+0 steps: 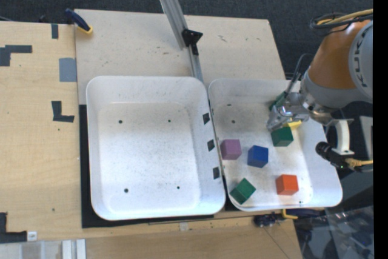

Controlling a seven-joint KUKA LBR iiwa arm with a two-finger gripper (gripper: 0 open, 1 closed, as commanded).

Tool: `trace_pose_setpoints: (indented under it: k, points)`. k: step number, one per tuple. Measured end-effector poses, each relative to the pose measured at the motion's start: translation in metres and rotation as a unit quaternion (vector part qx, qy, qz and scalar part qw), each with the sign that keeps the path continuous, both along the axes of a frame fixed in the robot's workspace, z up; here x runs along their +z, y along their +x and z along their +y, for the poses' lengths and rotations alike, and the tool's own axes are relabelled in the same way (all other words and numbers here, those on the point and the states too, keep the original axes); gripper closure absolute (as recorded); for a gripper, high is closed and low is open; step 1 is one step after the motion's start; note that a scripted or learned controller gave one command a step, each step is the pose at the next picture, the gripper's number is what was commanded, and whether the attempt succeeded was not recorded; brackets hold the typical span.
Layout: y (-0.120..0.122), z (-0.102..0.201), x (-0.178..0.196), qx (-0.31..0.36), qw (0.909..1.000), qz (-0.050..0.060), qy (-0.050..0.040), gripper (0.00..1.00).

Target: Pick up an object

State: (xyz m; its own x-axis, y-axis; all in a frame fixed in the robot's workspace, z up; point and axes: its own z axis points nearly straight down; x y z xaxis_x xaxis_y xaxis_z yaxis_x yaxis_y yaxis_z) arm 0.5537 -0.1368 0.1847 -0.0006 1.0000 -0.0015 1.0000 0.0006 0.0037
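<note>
Now the nearest target is the dark green cube (282, 137), lying in the right white bin (242, 94) toward its far right part, with a small yellow piece (295, 124) touching its far side. The gripper (280, 117) hangs directly over the far edge of this cube, and I cannot tell how it is set, because the metal parts hide it. I judge the step in hand to be the descent onto the cube. To do it well, the gripper should be centred over the cube, not over its edge, and come down straight, so that the yellow piece is not caught together with it. The blue cube (258, 156), the purple cube (230, 148), the orange cube (287, 184) and a second green cube (243, 190) lie nearer and to the left, apart from the target, so they should not disturb the grasp.
</note>
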Motion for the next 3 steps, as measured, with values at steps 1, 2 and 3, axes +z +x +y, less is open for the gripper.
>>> trace_pose_setpoints:
  k: [1,2,3]
  points:
    - [0.001,0.000,0.040,0.000,1.0000,0.000,0.0003,1.00]
    - [0.028,0.048,0.043,0.003,1.0000,0.002,0.0016,1.00]
    - [0.049,0.096,0.052,0.003,1.0000,0.002,0.0017,1.00]
